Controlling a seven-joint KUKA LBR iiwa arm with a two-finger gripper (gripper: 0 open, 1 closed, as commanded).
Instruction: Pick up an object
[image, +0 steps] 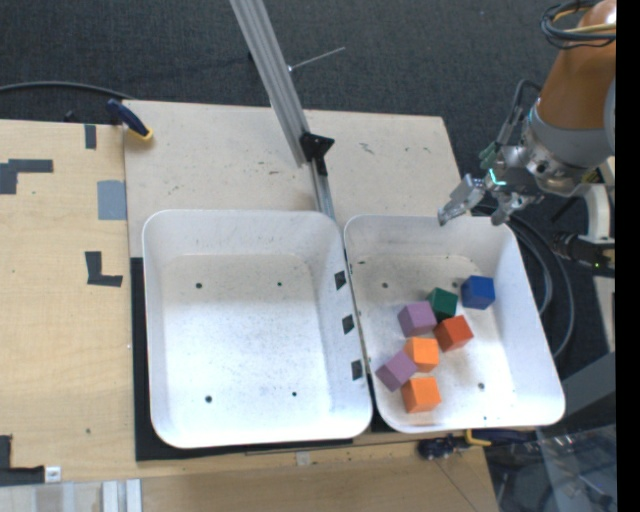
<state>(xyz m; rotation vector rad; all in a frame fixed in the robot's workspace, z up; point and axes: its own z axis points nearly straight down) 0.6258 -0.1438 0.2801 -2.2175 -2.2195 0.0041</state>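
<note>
While the claw hovers empty, fingers apparently parted, the small blue wooden cube lies just nearward below it.

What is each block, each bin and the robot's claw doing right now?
Blue block: lying loose in right bin.
Green block: loose, beside blue block.
Purple blocks: loose.
Orange blocks: loose.
Right bin: holds all the blocks.
Left bin: bare white floor.
Gripper: above right bin's far rim, holding nothing.
</note>
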